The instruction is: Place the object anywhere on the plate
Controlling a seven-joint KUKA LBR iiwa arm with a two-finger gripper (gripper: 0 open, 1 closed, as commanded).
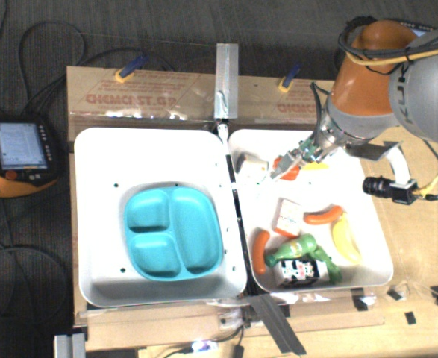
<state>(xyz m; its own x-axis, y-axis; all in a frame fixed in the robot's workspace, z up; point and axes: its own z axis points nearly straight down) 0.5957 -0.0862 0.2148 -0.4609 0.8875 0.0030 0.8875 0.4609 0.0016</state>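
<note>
The turquoise divided plate (pixel 174 232) lies in the left bin (pixel 99 155) with nothing on it. My gripper (pixel 286 167) is low in the back of the right bin (pixel 368 200), right at a small orange-red object (pixel 291 174). A yellow piece (pixel 316 166) lies just to its right and a white item (pixel 252 164) just to its left. The wrist hides part of how the gripper meets the orange-red object.
Further forward in the right bin lie a white box (pixel 287 216), an orange sausage (pixel 323 215), a banana (pixel 344 241), a red-orange stick (pixel 260 250), a green bottle (pixel 304 248) and a dark can (pixel 299 271). A divider wall (pixel 233 200) separates the bins.
</note>
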